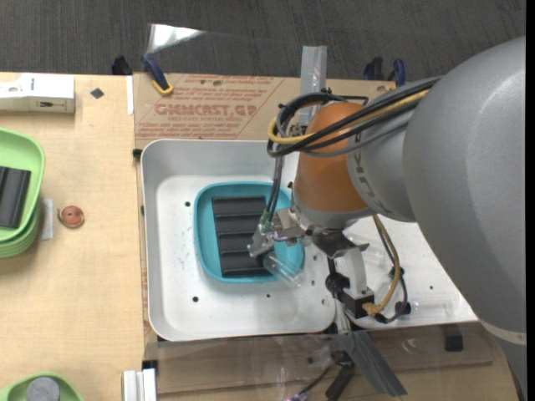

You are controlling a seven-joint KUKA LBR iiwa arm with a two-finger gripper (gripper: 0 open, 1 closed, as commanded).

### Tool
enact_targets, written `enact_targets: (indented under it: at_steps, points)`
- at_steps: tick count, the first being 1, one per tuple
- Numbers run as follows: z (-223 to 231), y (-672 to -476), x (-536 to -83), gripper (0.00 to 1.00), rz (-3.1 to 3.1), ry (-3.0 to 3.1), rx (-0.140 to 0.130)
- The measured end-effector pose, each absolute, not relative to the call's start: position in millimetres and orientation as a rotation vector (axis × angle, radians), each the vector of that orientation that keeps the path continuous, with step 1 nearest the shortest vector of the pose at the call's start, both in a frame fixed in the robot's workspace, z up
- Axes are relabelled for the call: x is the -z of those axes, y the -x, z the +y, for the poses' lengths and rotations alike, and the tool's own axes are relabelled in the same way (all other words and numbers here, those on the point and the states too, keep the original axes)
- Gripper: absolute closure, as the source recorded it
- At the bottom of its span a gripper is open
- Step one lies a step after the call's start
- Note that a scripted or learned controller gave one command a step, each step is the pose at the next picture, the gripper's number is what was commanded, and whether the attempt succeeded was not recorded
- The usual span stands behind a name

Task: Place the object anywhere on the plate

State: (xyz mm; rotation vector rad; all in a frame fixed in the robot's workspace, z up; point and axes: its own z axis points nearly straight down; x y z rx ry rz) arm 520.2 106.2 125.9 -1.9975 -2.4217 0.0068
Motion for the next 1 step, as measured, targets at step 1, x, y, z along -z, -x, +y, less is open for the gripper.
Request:
enact_targets:
  at_steps: [1]
  points:
    - [106.2, -520.2, -125.9, 0.00, -2.422, 1.997, -0.007]
